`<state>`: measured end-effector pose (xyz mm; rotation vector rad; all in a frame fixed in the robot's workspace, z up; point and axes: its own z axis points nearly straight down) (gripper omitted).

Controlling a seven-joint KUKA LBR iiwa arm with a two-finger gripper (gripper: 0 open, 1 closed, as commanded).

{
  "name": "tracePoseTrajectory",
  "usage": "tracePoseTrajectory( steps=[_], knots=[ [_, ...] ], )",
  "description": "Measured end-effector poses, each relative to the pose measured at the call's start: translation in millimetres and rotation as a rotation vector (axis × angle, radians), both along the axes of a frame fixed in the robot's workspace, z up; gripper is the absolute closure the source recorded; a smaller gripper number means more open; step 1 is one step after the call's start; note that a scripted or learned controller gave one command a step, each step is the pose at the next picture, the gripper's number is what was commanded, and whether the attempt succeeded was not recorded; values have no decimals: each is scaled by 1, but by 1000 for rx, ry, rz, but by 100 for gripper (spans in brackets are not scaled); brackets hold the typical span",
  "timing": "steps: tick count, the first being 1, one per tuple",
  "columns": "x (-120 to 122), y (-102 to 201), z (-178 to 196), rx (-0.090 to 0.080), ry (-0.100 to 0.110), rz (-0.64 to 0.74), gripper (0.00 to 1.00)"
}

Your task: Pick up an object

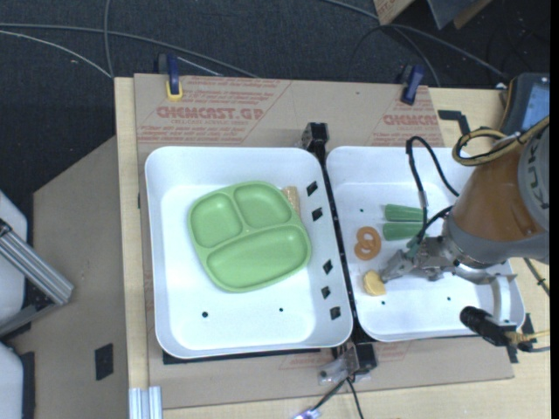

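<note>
In the right bin (410,321) lie a small yellow piece (374,284), an orange pretzel-shaped ring (367,243) and two green pieces (403,221) side by side. My gripper (393,269) reaches in from the right and hangs low in the bin, its tip just right of and above the yellow piece and below the ring. Nothing shows held in it. The grey arm with its orange band (498,203) covers the bin's right part.
The left bin (175,312) holds a green divided plate (250,236), with a small tan piece (291,199) at the plate's far right edge. A black divider with clips (325,225) runs between the bins. Black cables (419,168) loop over the right bin.
</note>
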<state>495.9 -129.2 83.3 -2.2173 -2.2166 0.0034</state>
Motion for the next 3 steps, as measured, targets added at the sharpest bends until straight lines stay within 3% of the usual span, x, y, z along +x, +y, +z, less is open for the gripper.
tracePoseTrajectory(
  steps=[1,2,3],
  knots=[
    [1,0,14,-1,-6,-1,100],
    [-8,2,68,-4,-11,1,100],
    [-1,4,131,-4,-14,2,100]
  ],
)
